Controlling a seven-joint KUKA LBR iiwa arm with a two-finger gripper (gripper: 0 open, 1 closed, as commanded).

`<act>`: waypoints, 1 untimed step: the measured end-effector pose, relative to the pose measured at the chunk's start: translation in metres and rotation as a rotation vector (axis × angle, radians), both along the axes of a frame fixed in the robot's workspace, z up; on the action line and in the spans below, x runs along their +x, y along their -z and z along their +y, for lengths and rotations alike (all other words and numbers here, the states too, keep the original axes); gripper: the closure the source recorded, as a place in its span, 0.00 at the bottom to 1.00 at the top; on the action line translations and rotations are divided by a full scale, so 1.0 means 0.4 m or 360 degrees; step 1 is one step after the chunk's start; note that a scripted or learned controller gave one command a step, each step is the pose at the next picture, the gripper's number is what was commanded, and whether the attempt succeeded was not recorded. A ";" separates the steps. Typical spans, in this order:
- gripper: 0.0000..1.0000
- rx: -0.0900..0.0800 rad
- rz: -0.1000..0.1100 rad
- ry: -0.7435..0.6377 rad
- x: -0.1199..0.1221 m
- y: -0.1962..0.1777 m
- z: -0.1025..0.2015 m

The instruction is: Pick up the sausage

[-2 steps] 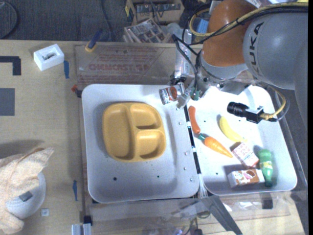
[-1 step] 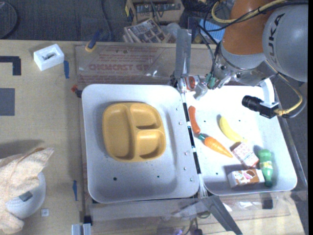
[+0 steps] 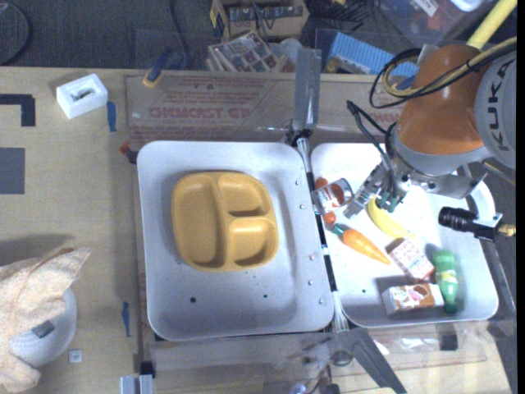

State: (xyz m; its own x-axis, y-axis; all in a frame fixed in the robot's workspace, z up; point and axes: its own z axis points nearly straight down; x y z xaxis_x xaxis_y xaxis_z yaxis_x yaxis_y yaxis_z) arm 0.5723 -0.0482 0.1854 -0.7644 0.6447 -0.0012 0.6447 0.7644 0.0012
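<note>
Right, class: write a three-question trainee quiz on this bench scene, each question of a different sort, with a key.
1. True or false: the yellow divided tray sits in the left bin.
2. Which lies nearest the gripper? A) banana B) green bottle C) white box
3. Fill in: the carrot lies in the ____ bin.

Key: 1 true; 2 A; 3 right.

This looks like a robotics lab. A wooden bench [image 3: 66, 179] carries two white bins [image 3: 156, 245], the robot arm [image 3: 447, 113] trails loose cables [image 3: 385, 80], and behind the bench's far edge lie what seem cluttered boxes [image 3: 254, 6].
</note>
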 end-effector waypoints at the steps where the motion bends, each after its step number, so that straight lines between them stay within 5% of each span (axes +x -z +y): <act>1: 1.00 -0.0003 -0.0008 -0.0179 0.108 -0.270 -0.068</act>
